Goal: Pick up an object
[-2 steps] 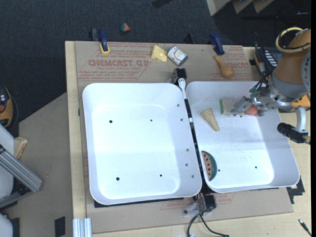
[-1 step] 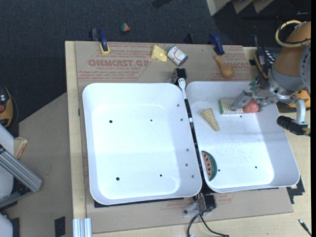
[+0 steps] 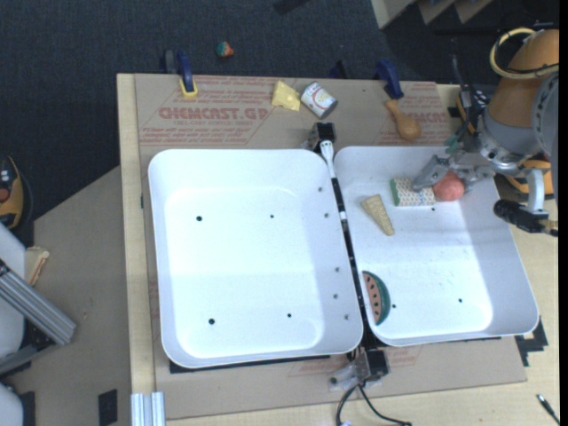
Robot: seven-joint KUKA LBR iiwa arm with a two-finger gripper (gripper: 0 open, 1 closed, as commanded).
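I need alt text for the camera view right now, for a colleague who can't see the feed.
The tool is low in the right bin, at a red ball and a speckled block near the bin's far side. A cone and a watermelon slice also lie in that bin, beside the left bin.

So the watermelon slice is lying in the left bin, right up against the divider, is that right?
Not quite. The camera view shows the watermelon slice in the right bin, not the left one. It does lie right up against the divider, near that bin's front corner.
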